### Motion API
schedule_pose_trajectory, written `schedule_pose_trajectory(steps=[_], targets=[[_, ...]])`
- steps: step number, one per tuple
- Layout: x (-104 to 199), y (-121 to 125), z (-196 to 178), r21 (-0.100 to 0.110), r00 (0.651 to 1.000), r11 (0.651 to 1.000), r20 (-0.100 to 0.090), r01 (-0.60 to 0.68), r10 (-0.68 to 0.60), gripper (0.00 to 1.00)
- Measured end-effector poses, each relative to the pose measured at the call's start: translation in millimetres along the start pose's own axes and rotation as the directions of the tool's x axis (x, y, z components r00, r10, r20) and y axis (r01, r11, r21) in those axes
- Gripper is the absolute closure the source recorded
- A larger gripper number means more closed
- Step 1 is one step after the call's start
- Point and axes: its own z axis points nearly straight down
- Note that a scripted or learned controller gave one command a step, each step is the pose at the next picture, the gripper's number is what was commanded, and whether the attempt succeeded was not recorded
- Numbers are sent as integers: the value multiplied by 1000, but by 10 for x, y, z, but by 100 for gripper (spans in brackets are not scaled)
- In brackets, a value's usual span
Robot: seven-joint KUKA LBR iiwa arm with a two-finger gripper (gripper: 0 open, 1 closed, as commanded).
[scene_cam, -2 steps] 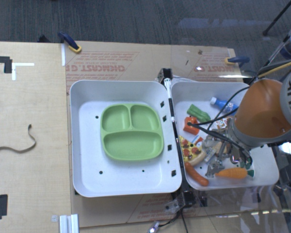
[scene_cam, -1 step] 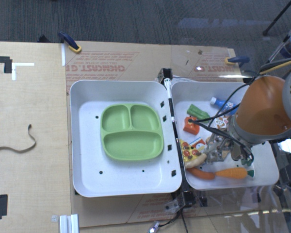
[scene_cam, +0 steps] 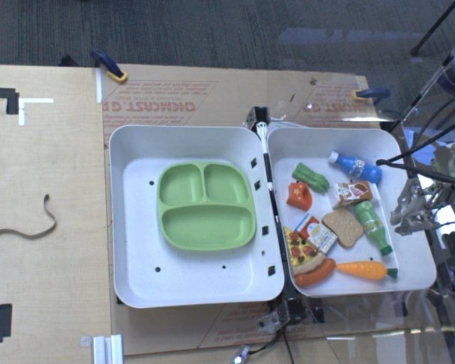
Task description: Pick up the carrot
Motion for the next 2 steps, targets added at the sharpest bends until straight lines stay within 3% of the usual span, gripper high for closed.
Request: schedule_pose_trajectory(steps=[1, 2], targets=[[0, 3, 1, -1, 1000, 1000, -1, 0, 0, 0], [-62, -148, -415, 0, 939, 939, 3, 343, -343, 0]])
